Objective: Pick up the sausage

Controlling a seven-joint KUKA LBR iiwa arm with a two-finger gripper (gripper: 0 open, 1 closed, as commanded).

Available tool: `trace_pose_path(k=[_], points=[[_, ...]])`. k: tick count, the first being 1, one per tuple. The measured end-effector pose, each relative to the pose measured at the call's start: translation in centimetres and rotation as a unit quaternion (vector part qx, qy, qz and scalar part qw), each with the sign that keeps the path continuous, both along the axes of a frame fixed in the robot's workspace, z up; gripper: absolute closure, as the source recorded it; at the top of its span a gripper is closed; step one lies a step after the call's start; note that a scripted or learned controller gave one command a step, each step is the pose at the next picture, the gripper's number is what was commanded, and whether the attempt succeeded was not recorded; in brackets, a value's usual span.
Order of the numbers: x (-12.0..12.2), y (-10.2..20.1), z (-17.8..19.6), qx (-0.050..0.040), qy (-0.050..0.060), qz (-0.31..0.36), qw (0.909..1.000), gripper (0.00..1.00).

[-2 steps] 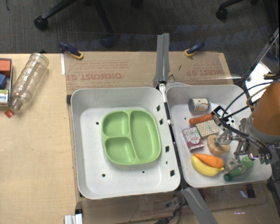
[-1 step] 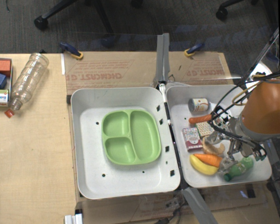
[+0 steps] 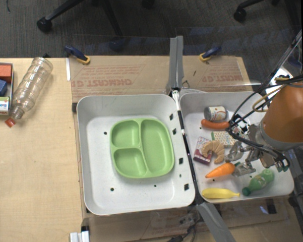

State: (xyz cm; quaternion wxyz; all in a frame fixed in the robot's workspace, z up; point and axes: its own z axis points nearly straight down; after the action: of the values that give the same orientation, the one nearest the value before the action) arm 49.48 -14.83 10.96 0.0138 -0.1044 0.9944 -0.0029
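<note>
Left bin (image 3: pixel 88 145): one green tray (image 3: pixel 141 147). Right bin (image 3: pixel 191 111): one sausage (image 3: pixel 214 124), long axis across, near the back beside one can (image 3: pixel 215 113); one carrot (image 3: pixel 220 170), one banana (image 3: pixel 219 193), one green bottle (image 3: pixel 258 182). My claw (image 3: pixel 241 164) hangs by the carrot; grip state can't be read. Sausage lies up-left of the claw, apart.

The wooden bench (image 3: pixel 39 166) carries two shallow white bins side by side, the left bin (image 3: pixel 93 159) at nine o'clock of the right bin (image 3: pixel 190 104). Brown cardboard (image 3: pixel 120 77) lies under them toward twelve o'clock. Far toward ten o'clock, a clear plastic bottle (image 3: pixel 30 86) lies tilted beside a box of coloured blocks (image 3: pixel 1 86).
</note>
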Motion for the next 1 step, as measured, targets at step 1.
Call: trace_pose_path(k=[1], points=[[0.00, 0.00, 0.00, 0.0002, 0.000, 0.000, 1.0000, 0.00]])
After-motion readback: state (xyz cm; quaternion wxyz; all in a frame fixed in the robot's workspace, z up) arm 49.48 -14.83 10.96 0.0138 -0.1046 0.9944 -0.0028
